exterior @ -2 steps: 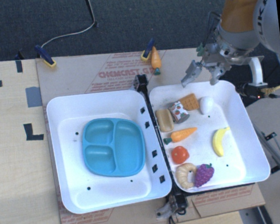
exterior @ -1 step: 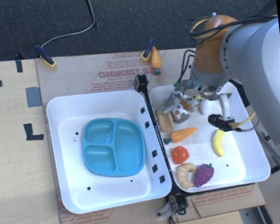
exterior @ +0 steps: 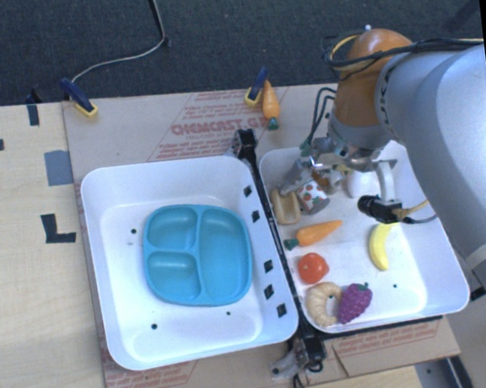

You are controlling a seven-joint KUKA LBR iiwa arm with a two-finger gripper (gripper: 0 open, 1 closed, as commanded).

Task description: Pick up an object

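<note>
A: Camera view. Gripper [exterior: 311, 174] low in right bin [exterior: 414, 295], over a small red-and-white toy [exterior: 312, 194], just above the carrot [exterior: 316, 233]. Grip state: cannot tell.

B: Then centre on the toy, avoid the carrot, lift straight.

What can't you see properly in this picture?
- Camera view: the gripper is a small, blurry cluster, so what it is doing to the toys there is unclear.
- The toy under it is partly covered; its kind is unclear.
- The right bin's far right corner sits behind the arm.
</note>
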